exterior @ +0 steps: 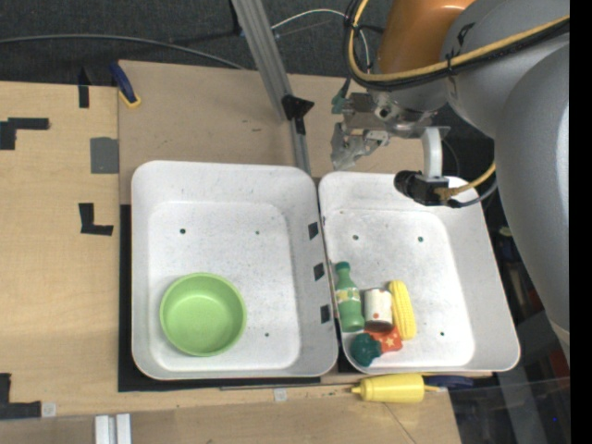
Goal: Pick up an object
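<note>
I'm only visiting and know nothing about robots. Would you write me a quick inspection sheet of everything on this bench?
Surface: wooden bench bearing a left bin and a right bin, side by side.
Job's things: in the right bin's near corner, a green bottle, a corn cob, a small can and a red and teal toy, packed close.
Clutter: green bowl in the left bin; yellow bottle on the bench, outside the bins.
Grippers: gripper above the right bin's far edge, holding nothing visible.
Cables: yellow and black cables along the arm.
Surroundings: dark floor; black tape marks on the bench.
</note>
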Available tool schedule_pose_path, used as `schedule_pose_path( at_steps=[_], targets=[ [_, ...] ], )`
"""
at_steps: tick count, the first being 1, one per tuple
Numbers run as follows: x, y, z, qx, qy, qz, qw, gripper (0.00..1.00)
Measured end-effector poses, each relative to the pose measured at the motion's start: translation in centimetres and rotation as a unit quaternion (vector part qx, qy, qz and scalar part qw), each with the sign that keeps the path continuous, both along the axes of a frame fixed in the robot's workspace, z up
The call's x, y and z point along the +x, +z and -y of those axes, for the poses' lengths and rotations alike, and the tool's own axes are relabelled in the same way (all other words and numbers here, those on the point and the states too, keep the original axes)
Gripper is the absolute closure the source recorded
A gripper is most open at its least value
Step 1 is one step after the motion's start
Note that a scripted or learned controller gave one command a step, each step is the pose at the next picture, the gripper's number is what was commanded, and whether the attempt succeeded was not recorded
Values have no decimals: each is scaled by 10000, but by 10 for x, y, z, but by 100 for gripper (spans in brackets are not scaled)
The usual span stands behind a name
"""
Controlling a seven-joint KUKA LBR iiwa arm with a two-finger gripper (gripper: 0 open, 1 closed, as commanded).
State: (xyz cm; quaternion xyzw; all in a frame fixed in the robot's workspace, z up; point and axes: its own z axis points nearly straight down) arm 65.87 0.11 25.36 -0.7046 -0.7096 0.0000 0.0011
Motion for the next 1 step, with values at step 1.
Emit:
schedule_pose_path(
  at_steps=[1],
  targets=[
    [9,-4,-52,-4,-4,3,10000,100]
  ],
)
